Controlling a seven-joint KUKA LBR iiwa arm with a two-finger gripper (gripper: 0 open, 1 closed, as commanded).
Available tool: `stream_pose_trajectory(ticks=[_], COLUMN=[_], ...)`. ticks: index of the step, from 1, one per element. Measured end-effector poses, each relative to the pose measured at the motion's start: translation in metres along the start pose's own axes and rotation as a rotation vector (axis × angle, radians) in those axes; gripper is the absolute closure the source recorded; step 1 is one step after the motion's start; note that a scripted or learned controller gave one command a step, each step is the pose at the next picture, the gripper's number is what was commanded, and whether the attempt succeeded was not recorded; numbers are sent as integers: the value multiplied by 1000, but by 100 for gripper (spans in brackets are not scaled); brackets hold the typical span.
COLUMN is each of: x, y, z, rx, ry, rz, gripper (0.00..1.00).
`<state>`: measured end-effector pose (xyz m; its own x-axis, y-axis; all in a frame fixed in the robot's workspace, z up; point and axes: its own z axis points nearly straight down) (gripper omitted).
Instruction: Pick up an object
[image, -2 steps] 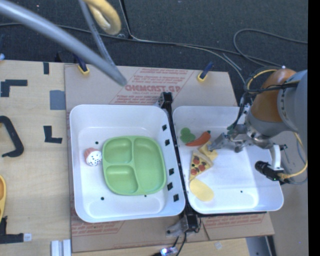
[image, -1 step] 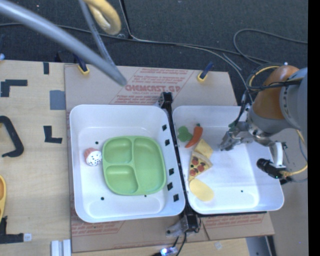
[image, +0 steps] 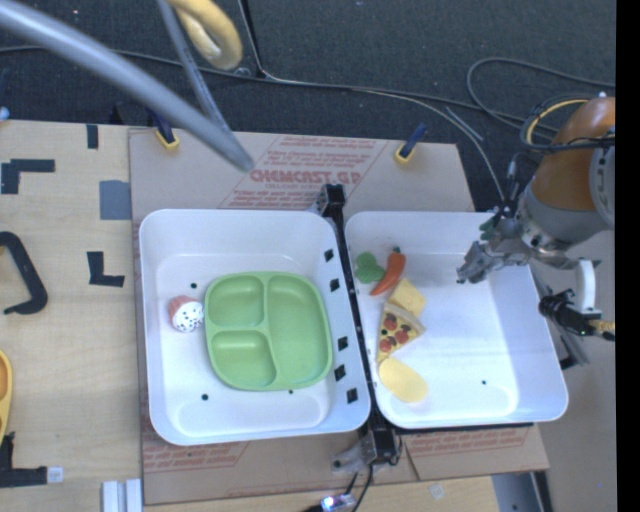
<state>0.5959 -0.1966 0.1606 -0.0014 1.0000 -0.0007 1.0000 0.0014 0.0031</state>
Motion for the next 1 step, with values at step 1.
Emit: stream_pose_trajectory(ticks=[1], x=[-3], y=[-8], z=[-48], rx=[1], ry=[0], rz=[1], gripper=[100])
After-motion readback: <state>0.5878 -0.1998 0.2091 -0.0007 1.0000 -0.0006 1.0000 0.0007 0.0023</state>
